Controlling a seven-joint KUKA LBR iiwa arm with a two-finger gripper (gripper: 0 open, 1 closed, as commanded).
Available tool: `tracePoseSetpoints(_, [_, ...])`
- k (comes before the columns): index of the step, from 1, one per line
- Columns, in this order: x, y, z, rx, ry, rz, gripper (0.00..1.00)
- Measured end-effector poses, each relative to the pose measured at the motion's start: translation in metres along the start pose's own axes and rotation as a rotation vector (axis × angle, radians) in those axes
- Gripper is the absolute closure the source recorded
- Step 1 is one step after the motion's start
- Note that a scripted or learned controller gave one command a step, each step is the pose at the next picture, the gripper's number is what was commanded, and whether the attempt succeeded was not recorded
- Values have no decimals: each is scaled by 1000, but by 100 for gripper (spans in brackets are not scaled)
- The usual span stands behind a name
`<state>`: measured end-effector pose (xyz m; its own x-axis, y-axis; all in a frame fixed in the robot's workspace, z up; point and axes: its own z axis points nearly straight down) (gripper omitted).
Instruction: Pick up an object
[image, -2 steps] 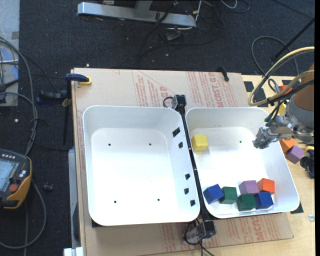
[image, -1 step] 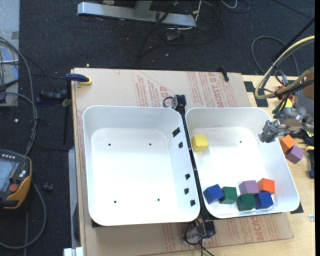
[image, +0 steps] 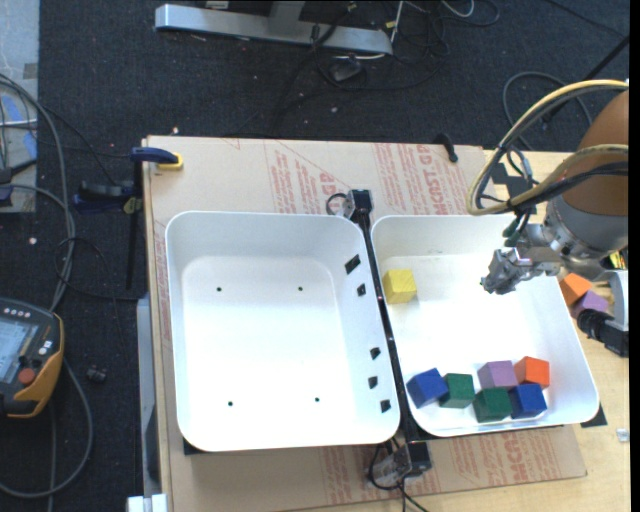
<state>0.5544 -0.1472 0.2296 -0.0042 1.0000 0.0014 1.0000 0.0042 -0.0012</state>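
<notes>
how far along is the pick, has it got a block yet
Nothing looks picked. The gripper hangs over the right bin with no block seen in it. The yellow block sits alone to its left, and six more blocks cluster at the bin's near edge. Choosing a block, closing on it and lifting all remain.

Two smooth, glossy white plastic bins (image: 270, 240) are seen on a matt brown cardboard sheet (image: 300, 170); matt coloured blocks (image: 480, 388) are seen near right.
</notes>
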Motion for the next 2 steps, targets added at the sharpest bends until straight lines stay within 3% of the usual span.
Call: tracePoseSetpoints(2, [115,-4,-10,-1,-1,-1,100])
